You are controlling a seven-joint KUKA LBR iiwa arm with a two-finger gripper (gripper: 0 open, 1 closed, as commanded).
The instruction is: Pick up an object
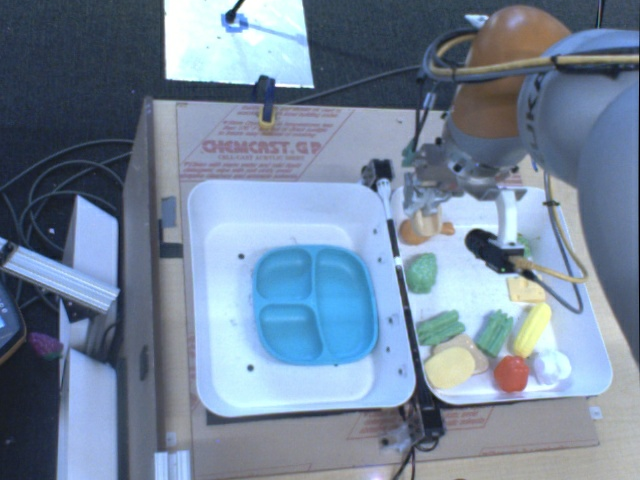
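Observation:
My gripper (425,206) hangs low over the far left corner of the right bin (590,353), right above an orange-tan toy food piece (421,231) and touching or nearly touching it. The view does not tell me whether the piece is gripped. Just in front of it lies a green rounded toy (421,272). Further forward are green beans (440,326), a green pepper piece (494,332), a yellow corn cob (531,329), a cheese wedge (524,290), a red tomato (511,373), a white piece (551,366) and a pale yellow potato shape (450,367).
The left bin (225,368) holds a blue divided plate (315,303). The raised wall between the bins (398,288) runs close to the gripper's left side. The big grey and orange arm (540,78) looms over the right bin's far end.

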